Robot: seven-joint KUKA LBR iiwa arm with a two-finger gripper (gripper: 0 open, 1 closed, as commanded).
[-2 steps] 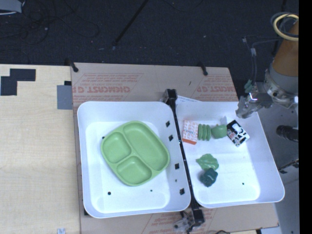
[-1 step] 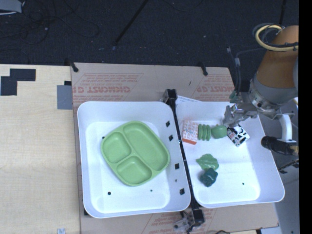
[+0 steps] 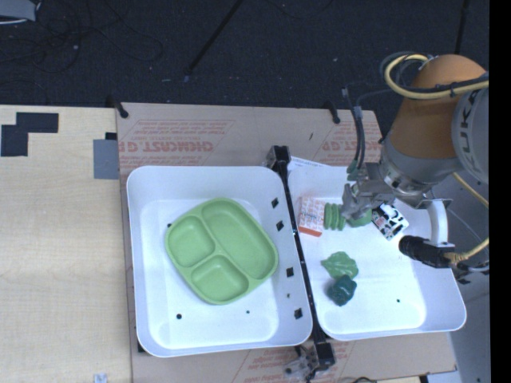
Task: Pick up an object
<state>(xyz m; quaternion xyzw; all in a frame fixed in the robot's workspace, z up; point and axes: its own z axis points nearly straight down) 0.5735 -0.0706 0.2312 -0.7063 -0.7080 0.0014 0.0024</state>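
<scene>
My gripper (image 3: 358, 207) hangs low over the upper part of the right bin (image 3: 431, 313). Directly under and just left of it lies a green ridged object (image 3: 336, 216), which touches or overlaps the gripper in the camera view. To the left of that object sits a small white packet with orange print (image 3: 310, 215). Lower in the same bin rest a light green leafy piece (image 3: 339, 263) and a dark teal lump (image 3: 342, 291). The left bin (image 3: 152, 198) holds a green divided plate (image 3: 222, 250).
A black divider rail (image 3: 289, 238) separates the two bins. Brown cardboard (image 3: 207, 134) lies under both. The grey arm with its orange band (image 3: 435, 118) fills the upper right. A black-and-white tag (image 3: 390, 220) sits beside the wrist.
</scene>
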